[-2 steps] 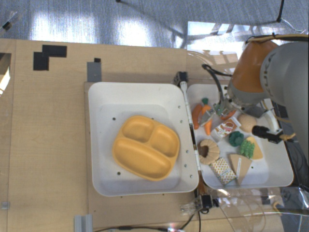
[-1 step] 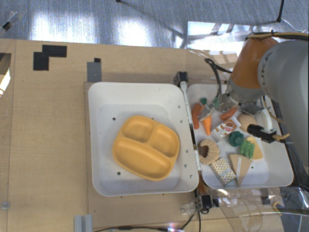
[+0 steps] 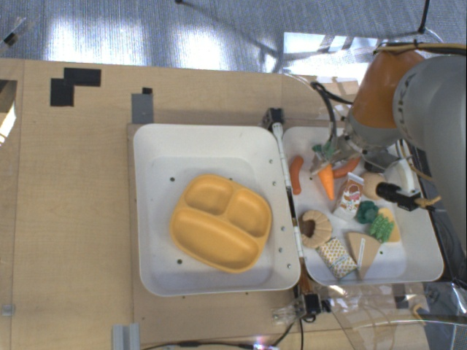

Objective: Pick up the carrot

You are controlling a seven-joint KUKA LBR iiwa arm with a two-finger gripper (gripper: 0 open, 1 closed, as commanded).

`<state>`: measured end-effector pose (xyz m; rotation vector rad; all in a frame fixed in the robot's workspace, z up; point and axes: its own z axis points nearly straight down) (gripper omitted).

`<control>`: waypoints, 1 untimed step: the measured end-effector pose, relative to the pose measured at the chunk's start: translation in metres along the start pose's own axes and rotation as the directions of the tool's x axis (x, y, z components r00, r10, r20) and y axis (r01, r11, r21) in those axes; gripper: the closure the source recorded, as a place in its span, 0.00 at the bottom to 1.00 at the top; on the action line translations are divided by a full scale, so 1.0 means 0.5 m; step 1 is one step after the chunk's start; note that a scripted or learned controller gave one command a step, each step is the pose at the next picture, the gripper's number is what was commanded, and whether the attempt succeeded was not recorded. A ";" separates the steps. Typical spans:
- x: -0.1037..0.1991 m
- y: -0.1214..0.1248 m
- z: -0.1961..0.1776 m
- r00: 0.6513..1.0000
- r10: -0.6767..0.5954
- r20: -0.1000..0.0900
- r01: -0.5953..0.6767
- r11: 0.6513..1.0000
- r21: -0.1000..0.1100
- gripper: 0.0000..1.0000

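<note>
The big grey arm [image 3: 430,100] with its orange band comes in from the upper right of the picture and covers the top right corner of the right bin [image 3: 430,265], so what lies under it is hidden. The gripper [image 3: 332,155] is small and dark at the top of the right bin, right above the carrot [image 3: 327,181]; it is too blurry to make out, so I cannot tell if it is squeezed or let go, and I cannot tell if it is touching the carrot. There is one carrot, orange, lying in the upper part of the right bin with its thin tip pointing down. One red sausage [image 3: 295,175] lies just to its left, close to the wall between the bins. There are two white bins side by side. The left bin [image 3: 157,254], in the middle of the picture, has one yellow tray [image 3: 221,222] with three parts. In the lower part of the right bin there is one round brown donut [image 3: 317,228], one green broccoli [image 3: 381,227], one little carton [image 3: 351,196] and one patterned packet [image 3: 337,258]. The other toys there are crowded together and hard to tell apart.
</note>
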<state>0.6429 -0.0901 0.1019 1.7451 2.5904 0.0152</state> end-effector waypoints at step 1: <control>0.135 0.020 -0.174 0.943 0.332 -0.004 -0.332 0.943 0.009 1.00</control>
